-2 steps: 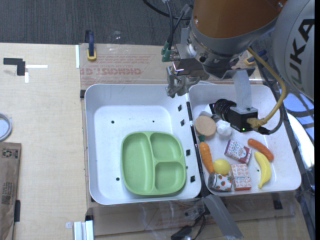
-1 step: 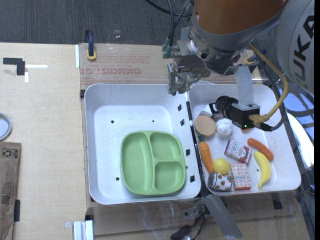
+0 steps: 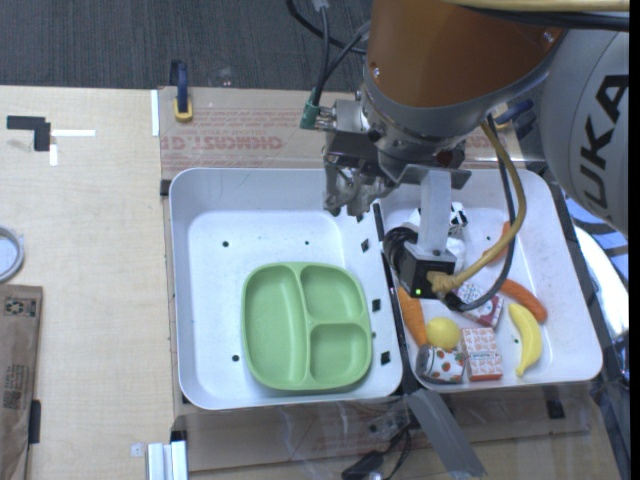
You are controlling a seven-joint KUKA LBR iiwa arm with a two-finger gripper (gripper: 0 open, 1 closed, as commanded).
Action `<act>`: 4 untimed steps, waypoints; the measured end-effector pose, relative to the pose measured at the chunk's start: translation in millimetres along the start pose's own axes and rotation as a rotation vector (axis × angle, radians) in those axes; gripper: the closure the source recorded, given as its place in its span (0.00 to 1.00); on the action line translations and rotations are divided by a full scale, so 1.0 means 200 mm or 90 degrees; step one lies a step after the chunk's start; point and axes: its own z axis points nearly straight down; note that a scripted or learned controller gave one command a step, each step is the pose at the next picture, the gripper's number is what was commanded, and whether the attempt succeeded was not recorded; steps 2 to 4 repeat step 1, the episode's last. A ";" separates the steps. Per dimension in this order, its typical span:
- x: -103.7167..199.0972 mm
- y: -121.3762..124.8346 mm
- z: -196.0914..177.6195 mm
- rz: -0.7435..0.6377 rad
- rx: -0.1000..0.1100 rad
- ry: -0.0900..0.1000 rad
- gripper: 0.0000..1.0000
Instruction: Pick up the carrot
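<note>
Two white bins sit side by side before you: the left bin [image 3: 200,268] carries a green divided plate [image 3: 305,325], the right bin [image 3: 570,268] carries the small items. Your arm [image 3: 460,38], grey with its orange band, looms over the seam between them. The gripper [image 3: 350,196] hangs above the left bin's rear right corner; whether its fingers are spread or closed you cannot tell. The carrot [image 3: 411,315] lies at the right bin's left wall, near the front, clear of the gripper. Just beside it: a lemon [image 3: 443,332], a banana [image 3: 527,338], a small carton [image 3: 482,353].
</note>
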 end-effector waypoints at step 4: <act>-0.02 -0.03 0.00 0.134 0.000 0.000 1.00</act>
